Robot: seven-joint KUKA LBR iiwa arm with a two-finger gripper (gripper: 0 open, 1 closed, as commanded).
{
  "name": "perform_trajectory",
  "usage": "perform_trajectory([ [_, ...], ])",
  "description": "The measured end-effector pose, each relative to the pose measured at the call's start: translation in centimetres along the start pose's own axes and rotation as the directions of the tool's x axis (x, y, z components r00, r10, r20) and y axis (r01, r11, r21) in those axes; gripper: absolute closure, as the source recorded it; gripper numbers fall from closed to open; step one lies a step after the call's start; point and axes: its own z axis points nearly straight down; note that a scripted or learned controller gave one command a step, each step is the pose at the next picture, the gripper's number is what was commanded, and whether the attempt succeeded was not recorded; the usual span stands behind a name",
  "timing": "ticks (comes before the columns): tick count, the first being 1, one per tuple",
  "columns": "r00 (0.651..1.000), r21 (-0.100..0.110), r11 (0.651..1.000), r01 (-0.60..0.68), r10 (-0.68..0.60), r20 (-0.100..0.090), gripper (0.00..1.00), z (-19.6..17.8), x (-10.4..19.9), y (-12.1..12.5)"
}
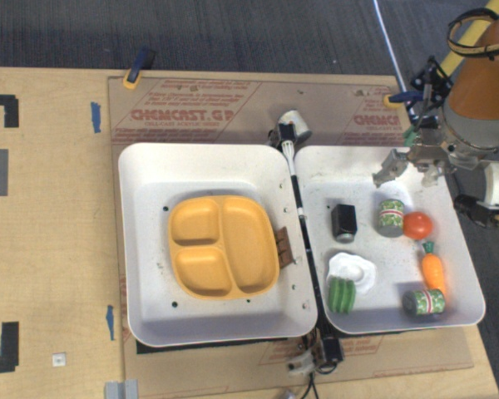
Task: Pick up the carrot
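Orange carrot (432, 270) lay near the right bin's (470, 306) right wall, long axis running front to back, toward the camera from my end effector (409, 165), which hovered spread wide, holding nothing.

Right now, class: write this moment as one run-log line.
gripper: above right bin far end, holding nothing | carrot: lying in right bin, untouched | task: pending

the carrot (432, 270) is hemmed by the tomato (417, 225) above and a can (423, 302) below.
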Motion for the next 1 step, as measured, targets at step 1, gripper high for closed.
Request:
perform_trajectory([
  [1,0.921,-0.002,0.921,0.389,-0.389,-0.005,0.00,7.44,-5.99,-3.03],
])
